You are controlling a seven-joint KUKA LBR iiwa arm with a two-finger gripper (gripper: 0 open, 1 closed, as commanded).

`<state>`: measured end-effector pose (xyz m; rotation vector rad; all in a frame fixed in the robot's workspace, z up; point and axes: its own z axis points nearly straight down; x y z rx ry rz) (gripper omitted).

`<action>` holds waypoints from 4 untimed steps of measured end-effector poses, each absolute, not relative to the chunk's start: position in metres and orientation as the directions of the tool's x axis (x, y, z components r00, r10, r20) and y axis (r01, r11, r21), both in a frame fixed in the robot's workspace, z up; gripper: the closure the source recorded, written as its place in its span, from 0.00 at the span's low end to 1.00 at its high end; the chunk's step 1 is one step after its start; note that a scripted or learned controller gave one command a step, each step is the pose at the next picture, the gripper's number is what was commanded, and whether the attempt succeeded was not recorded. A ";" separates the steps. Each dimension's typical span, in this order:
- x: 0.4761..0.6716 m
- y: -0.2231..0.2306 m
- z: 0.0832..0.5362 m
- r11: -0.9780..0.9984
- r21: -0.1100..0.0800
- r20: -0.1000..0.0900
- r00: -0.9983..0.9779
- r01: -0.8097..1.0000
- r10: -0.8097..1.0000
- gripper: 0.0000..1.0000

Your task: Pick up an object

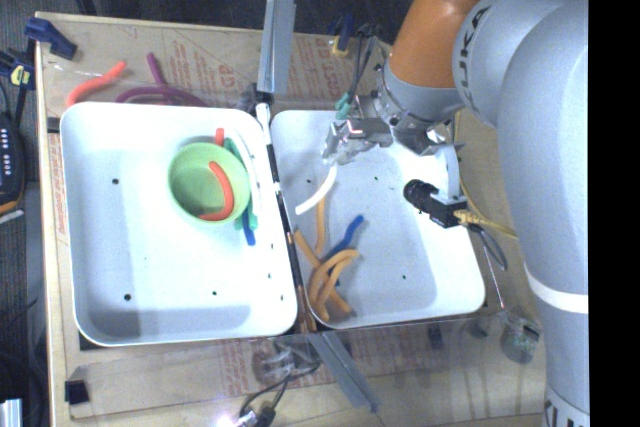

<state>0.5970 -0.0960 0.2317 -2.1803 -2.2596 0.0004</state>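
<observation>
My gripper [343,143] hangs over the upper left part of the right bin [440,265]. A white curved strip [318,191] runs from just below the gripper down-left to the bin's left wall; its upper end meets the gripper, and I cannot tell whether it is gripped. Several tan rubbery cords [328,277] lie tangled in the bin's lower left corner. A small blue piece [350,233] lies just above them.
The left bin [130,275] holds a green bowl [200,177] with an orange curved piece [222,197] in it, plus blue and green pieces [246,220] by its right side. Orange and purple cords [130,85] lie on the bench behind the left bin.
</observation>
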 end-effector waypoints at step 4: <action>0.608 -0.116 0.102 -0.015 -0.003 0.002 0.015 1.000 1.000 1.00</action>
